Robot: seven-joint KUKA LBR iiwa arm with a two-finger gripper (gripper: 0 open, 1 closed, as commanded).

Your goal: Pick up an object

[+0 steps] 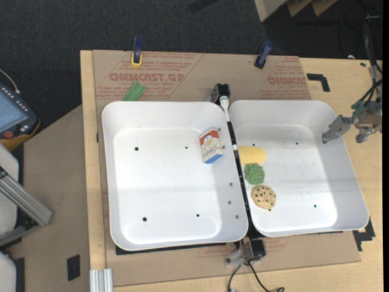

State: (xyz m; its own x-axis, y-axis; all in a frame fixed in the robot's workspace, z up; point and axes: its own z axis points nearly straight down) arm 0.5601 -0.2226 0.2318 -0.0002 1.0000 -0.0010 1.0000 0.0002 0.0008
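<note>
A small red, white and blue carton (210, 145) stands in the left bin (121, 181) near its right wall. In the right bin (316, 181), a yellow piece (251, 156), a green lumpy piece (254, 174) and a brown chip cookie (264, 196) lie in a column along the left wall. My gripper (347, 131) hangs over the right bin's right rim, far from all of these. It is open, with nothing between its fingers.
The bins rest on a cardboard sheet (182, 72) held by a blue clamp (137, 49) and another clamp (264, 52) at the back. A green strip (134, 91) lies on the cardboard behind the left bin. Cables run at the front edge.
</note>
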